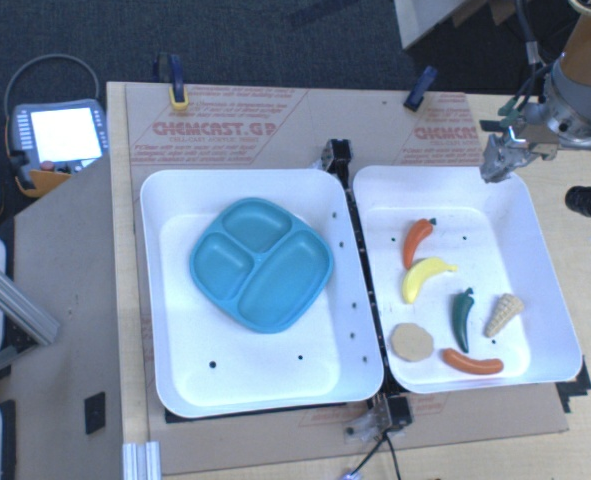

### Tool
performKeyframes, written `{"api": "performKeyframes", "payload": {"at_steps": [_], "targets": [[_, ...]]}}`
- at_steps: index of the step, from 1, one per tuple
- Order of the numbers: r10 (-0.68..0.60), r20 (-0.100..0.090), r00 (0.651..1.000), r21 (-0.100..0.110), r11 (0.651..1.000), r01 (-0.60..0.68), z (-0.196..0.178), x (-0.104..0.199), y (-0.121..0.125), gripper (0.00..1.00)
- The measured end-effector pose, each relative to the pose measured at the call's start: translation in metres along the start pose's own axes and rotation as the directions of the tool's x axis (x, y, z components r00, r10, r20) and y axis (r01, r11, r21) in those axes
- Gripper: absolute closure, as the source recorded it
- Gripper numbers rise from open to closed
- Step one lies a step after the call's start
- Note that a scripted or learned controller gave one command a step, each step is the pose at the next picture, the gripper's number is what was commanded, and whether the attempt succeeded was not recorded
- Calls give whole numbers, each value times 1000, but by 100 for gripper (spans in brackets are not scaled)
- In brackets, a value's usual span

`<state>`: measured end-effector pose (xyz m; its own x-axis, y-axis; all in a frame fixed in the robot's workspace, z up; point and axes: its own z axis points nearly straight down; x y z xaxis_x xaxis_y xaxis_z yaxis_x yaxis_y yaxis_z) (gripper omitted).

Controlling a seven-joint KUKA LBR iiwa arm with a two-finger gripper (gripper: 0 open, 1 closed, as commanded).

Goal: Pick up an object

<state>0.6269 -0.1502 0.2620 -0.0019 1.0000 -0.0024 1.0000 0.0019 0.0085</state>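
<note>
The worktop (125,268) carries two shallow white bins side by side. The left bin (175,368) holds a blue divided plate (262,263), lying flat near its middle. The right bin (535,258) holds the small toy foods: a yellow banana (423,278) at the centre, an orange-red chili pepper (417,240) just above it, a dark green pepper (462,316) to the lower right, a pale corn cob (503,314) beside that, a round tan cookie (412,342) lower left, and a red sausage (472,364) along the near wall.

The tool (497,166) hangs over the far right corner of the right bin, above the rim; whether it is spread or pressed together I cannot tell, and nothing is seen pinched in it.

The pick is not yet begun. The chili pepper lies nearest, toward the left and nearer the camera from the tool, well apart from it. A sound approach, I judge, would straddle the pepper across its narrow width and come straight down, since the banana sits close below and could be nudged.
</note>
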Motion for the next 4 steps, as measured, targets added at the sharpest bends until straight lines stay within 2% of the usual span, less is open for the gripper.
{"api": "performKeyframes", "payload": {"at_steps": [1, 2, 3, 4], "targets": [[1, -1, 1000, 3, 1000, -1, -16, 0, 1, 100], [-3, -5, 1000, 12, 1000, 3, 3, 53, -13, 100], [-4, -6, 1000, 11, 1000, 5, 2, 113, -24, 100], [-3, -5, 1000, 13, 1000, 3, 20, 160, -30, 100]]}}
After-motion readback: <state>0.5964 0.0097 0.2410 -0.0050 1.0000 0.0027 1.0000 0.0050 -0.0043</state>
